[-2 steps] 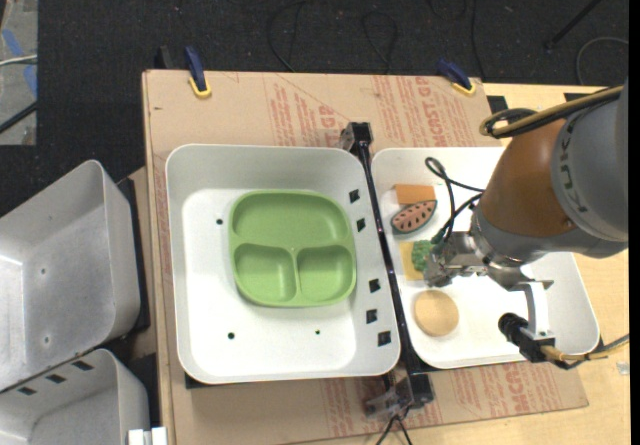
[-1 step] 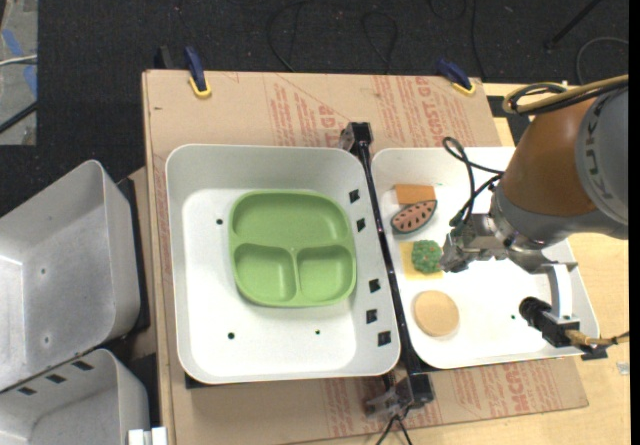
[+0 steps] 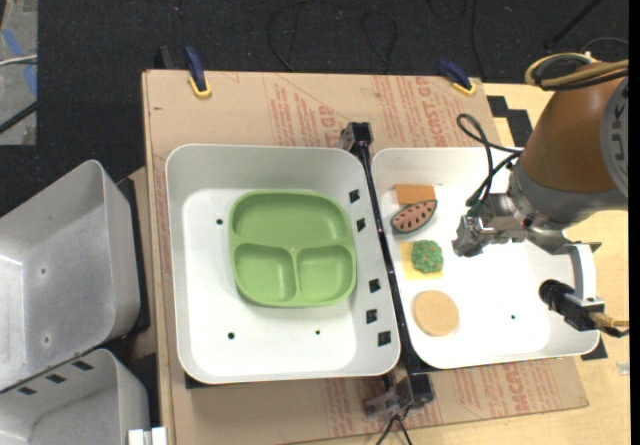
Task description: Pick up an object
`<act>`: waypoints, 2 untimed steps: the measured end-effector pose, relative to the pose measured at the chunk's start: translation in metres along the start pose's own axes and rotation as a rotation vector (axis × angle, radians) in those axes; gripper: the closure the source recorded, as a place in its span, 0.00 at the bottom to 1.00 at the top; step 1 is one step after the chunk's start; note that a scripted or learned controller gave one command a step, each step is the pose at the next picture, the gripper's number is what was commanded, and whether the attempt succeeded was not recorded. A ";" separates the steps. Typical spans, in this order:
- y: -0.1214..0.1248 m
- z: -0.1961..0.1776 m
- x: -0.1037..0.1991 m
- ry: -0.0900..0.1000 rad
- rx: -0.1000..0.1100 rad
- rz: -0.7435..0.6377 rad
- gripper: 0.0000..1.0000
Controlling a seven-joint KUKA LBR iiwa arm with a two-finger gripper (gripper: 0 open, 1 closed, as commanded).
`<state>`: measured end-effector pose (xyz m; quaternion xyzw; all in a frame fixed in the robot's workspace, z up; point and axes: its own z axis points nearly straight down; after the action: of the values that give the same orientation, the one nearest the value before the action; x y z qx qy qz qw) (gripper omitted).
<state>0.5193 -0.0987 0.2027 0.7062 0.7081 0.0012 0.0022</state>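
Note:
The right bin [image 3: 520, 333] holds a few small objects along its left side: an orange block [image 3: 414, 194], a brown oval piece with dark spots [image 3: 412, 217], a green bumpy ball [image 3: 427, 256] and a flat tan disc [image 3: 436, 313]. My gripper [image 3: 474, 238] hangs low over the middle of the right bin, a short way right of the green ball and apart from it. Nothing shows between its fingers. The grey arm with its orange band [image 3: 570, 138] reaches in from the right.
The left bin [image 3: 200, 333] carries a green divided plate [image 3: 293, 247]. A black divider [image 3: 378, 253] runs between the bins. A black cable [image 3: 485, 148] loops above the gripper. Grey tubs [image 3: 55, 263] stand off the bench at left.

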 end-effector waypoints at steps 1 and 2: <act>0.020 -0.006 0.047 0.001 0.002 -0.004 1.00; 0.022 -0.021 0.096 0.002 0.003 -0.003 1.00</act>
<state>0.5407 -0.0024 0.2231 0.7052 0.7090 0.0007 0.0005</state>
